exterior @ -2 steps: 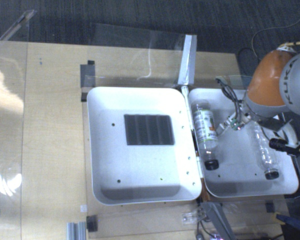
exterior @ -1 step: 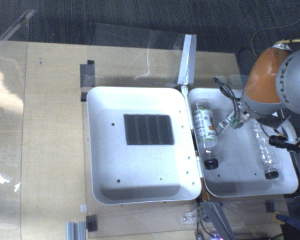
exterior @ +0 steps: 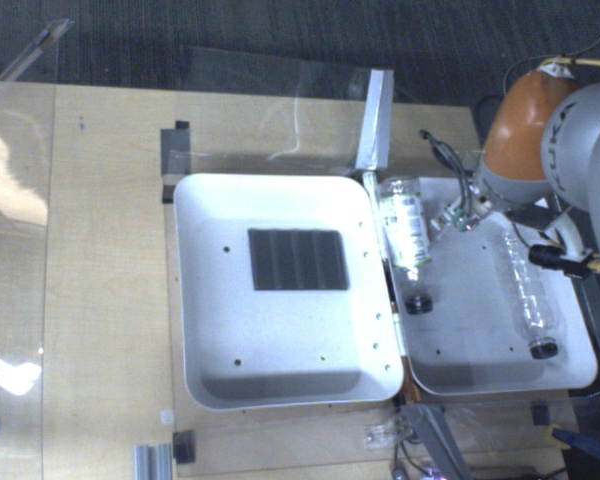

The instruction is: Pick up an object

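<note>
Bottles are lying in the right bin (exterior: 580,373): a clear plastic bottle with label (exterior: 402,230) is resting along that bin's left wall, black cap toward the near side, & a second clear bottle (exterior: 529,295) is lying lengthwise near the right wall, dark cap at its near end. Label on the first is showing greenish print, too blurred to read; no brand legible. Left bin (exterior: 210,298) is holding a dark ribbed rectangular pad (exterior: 298,260) at its centre, w/ bare white floor all round it. Middle of the right bin's floor, betw. the two bottles, is lying open. Arm (exterior: 550,138) is reaching in from the right over the right bin's far edge; gripper (exterior: 464,214) is hanging near the labelled bottle's far end, apart from it. Finger state: can't tell, too small & cluttered w/ cables.
</note>
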You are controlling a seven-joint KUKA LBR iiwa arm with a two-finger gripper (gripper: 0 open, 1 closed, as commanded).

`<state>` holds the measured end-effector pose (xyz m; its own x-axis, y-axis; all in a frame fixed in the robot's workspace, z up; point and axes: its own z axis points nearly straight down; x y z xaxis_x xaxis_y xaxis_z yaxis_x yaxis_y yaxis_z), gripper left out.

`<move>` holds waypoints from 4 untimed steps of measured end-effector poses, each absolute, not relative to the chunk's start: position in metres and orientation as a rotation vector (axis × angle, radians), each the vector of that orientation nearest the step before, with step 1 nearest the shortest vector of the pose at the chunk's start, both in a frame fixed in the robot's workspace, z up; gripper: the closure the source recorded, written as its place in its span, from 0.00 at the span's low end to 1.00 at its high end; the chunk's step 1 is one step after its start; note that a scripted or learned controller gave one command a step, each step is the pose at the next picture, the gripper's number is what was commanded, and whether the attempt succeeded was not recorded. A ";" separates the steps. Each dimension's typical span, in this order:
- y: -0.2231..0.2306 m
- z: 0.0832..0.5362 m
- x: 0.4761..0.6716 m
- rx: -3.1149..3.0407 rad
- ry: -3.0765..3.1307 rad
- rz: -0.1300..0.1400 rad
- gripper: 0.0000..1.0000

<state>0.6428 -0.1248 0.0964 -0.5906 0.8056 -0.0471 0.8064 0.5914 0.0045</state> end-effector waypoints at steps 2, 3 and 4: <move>-0.125 0.097 0.643 1.400 2.763 -0.026 0.00; -0.118 0.099 0.615 1.622 2.634 -0.018 0.00; -0.089 0.089 0.647 1.467 2.763 0.008 0.00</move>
<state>0.6473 -0.0891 0.0892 -0.5603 0.8282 -0.0092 0.8282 0.5604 0.0108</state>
